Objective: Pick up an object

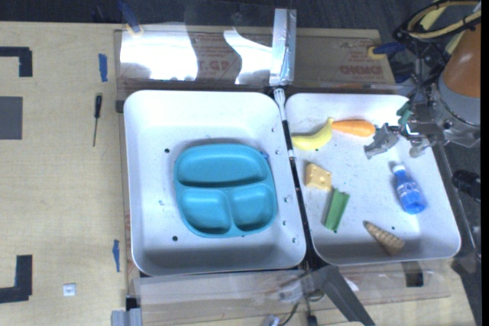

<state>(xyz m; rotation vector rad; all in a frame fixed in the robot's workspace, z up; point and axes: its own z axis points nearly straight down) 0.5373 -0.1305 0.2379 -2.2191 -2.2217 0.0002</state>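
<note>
Camera view: two white bins sit side by side on the worktop (pixel 53 164). The left bin (pixel 145 118) contains a blue compartment tray (pixel 225 189). The right bin (pixel 435 240) serves as landmark: a yellow banana (pixel 315 137) and an orange carrot (pixel 353 128) lie touching near its far left corner; a yellow cheese wedge (pixel 318 177) and a green block (pixel 335 210) sit along its left side; an ice-cream cone (pixel 383 237) lies by its near wall; a blue bottle (pixel 408 190) lies toward its right side. The tool (pixel 397 143) hangs over the bin's far right area, fingers spread wide, gripping nothing, between carrot and bottle.
</note>
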